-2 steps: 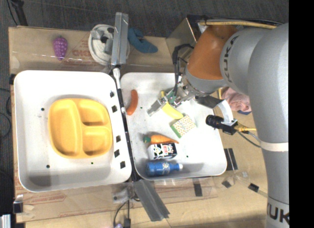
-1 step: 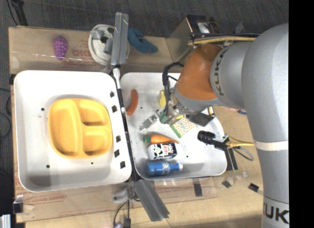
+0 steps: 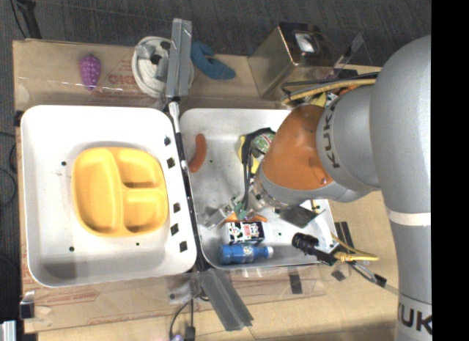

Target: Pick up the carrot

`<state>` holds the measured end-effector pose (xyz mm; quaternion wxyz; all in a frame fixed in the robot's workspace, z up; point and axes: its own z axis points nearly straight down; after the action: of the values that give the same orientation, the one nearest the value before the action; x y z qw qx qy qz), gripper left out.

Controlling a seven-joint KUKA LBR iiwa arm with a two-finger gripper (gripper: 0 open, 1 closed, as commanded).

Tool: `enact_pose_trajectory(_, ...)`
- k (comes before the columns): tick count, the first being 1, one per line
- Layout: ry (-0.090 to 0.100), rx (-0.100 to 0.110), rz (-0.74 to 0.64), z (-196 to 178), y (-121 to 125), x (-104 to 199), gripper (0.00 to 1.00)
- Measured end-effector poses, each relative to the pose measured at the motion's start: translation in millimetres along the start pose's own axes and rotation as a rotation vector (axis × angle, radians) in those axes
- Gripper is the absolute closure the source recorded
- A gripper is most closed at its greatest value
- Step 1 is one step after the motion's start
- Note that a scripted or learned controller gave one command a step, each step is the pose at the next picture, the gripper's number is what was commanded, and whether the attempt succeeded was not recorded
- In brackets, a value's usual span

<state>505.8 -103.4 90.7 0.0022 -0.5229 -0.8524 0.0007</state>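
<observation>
Though small, slim orange carrot (image 3: 198,152)

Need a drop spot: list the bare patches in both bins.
Left bin: bare floor all around the yellow tray. Right bin: a free strip between carrot and arm. Crowded below, around the blue bottle.

Tray (image 3: 121,189) in left bin (image 3: 44,123); carrot (image 3: 198,153) in right bin (image 3: 220,119), near divider.

arm (image 3: 366,134): reaches in from right, bent downward | orange band (image 3: 293,152): above wrist | pincer (image 3: 240,209): lowered
</observation>
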Motion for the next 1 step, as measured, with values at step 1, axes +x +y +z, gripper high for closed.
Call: enact_pose_trajectory(1, -0.005, -0.006, -0.005, -11.6, 2.8, -2.1, 1.0)
